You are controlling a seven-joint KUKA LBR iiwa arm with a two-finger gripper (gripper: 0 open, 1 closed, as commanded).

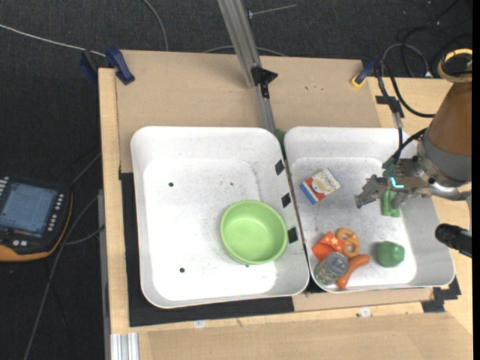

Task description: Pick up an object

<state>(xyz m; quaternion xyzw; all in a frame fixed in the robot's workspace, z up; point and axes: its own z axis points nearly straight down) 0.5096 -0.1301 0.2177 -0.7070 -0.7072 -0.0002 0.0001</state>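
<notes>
I'm seeing the gripper (377, 193) hanging over the right bin (352, 135), arm coming in from the right. Can't tell whether the jaws are open or closed, too dark and small. A green piece (391, 203) is sitting right at the fingertips; can't say if it's being gripped. Candidates are lying in the same bin: small carton (320, 184) just left, green round object (389, 253) below, orange toys (341, 255) bunched in the near corner. Green bowl (253, 232) is sitting in the left bin (187, 156), well apart.
</notes>
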